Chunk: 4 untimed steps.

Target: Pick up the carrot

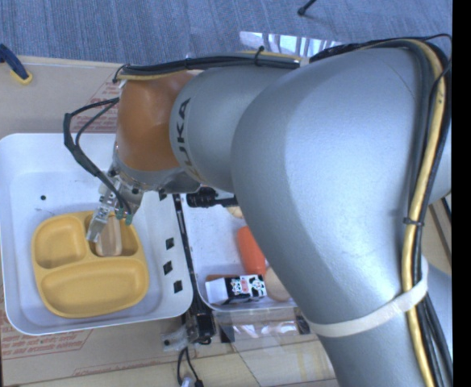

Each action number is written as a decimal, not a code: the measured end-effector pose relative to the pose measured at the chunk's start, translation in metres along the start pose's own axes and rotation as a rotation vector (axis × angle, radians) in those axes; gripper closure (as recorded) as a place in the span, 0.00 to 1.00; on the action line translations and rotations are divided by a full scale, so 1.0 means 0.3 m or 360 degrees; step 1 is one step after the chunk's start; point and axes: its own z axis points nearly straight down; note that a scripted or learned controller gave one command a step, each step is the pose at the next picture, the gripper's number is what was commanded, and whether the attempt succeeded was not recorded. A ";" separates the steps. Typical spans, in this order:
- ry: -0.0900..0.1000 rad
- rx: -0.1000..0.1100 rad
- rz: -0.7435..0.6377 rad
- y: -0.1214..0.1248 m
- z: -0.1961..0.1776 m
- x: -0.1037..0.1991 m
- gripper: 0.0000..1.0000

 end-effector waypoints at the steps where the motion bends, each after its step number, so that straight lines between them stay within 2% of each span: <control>1: 0.0008 0.0001 0.0452 0.069 -0.267 -0.003 0.00; 2: 0.0008 0.0000 0.0600 0.193 -0.399 -0.121 0.00; 3: 0.0008 0.0003 0.0434 -0.035 0.012 -0.174 0.00; 4: 0.0004 -0.0002 0.0803 0.094 -0.343 -0.186 0.00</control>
